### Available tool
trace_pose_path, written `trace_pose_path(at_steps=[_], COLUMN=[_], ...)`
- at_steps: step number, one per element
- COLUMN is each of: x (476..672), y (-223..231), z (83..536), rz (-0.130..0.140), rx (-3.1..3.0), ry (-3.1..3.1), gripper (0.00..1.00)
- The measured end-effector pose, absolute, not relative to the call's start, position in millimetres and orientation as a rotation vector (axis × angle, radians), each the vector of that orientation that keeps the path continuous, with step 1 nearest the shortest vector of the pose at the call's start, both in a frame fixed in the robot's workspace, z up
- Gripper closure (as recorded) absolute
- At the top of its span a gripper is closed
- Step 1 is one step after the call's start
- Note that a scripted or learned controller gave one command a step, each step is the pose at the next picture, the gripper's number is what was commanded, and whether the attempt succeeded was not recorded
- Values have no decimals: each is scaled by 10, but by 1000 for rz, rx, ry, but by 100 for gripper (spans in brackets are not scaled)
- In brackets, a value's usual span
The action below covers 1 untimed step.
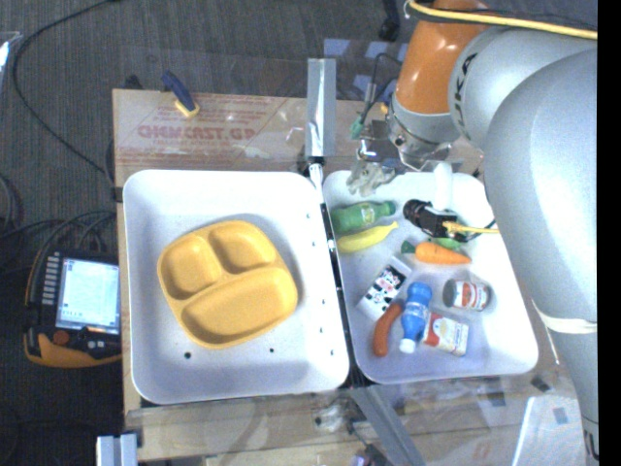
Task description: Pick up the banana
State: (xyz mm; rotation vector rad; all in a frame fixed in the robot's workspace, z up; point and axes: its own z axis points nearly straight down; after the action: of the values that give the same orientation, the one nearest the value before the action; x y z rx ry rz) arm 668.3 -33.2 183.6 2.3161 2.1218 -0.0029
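Observation:
The banana (365, 238) is yellow and lies flat in the right bin (505, 352), near its left wall and towards the back. A green bottle (361, 215) lies right behind it, touching or nearly touching it. My gripper (370, 176) hangs over the back left corner of that bin, just behind the green bottle and a short way from the banana. Nothing shows in its grasp.
In the right bin lie a carrot (439, 253), a white card box (385, 287), a blue and white bottle (415, 315), a red sausage (386, 331), a small can (468, 294) and a red and white packet (446, 335). The left bin (146, 357) holds a yellow compartment tray (230, 280).

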Motion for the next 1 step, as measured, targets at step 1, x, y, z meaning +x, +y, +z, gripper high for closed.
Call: trace_pose_path(at_steps=[1], x=[6681], y=[-336], z=[1833], rz=[-5], rx=[2316], ry=[2121], gripper=[0])
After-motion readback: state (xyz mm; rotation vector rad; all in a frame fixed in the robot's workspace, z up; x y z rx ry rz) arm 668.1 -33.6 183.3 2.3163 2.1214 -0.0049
